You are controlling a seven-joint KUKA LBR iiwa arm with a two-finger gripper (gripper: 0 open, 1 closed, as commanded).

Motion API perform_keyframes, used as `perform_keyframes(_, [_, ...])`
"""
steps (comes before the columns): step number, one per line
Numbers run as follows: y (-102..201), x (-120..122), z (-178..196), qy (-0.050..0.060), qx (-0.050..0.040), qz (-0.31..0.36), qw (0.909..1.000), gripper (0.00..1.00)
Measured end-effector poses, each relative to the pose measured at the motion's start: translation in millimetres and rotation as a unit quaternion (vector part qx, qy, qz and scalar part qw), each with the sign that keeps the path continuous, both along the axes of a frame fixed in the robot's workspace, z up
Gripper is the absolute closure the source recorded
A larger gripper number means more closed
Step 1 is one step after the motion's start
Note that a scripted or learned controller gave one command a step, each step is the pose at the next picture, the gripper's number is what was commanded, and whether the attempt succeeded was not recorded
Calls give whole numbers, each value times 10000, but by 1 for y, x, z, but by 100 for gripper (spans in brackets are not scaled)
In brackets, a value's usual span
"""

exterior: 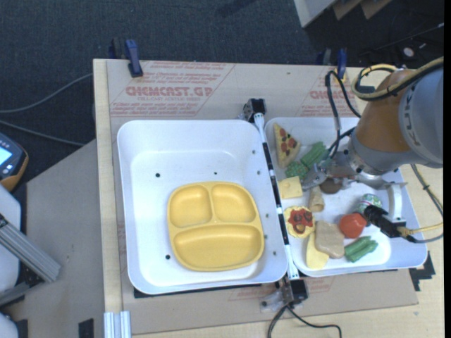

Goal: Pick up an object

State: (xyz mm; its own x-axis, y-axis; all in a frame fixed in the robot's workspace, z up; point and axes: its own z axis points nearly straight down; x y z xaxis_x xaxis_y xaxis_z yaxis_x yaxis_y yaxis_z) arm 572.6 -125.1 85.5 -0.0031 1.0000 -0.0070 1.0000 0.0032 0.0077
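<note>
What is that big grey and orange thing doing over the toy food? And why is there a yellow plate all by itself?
That grey and orange thing is a robot arm. It reaches in from the right, and a camera above the bench looks down on it at a slant. Its job is to pick something up. There are two white bins. The left bin holds a yellow plate with three sections. The right bin holds toy food: a pizza slice, a tomato, a cheese cube, bread and green beans. The arm's gripper hangs low over the food, but I can't tell if it holds anything.
</note>
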Motion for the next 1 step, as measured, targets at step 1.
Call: perform_keyframes(1, [-82, -50, -1, 57, 28, -59, 10000, 0])
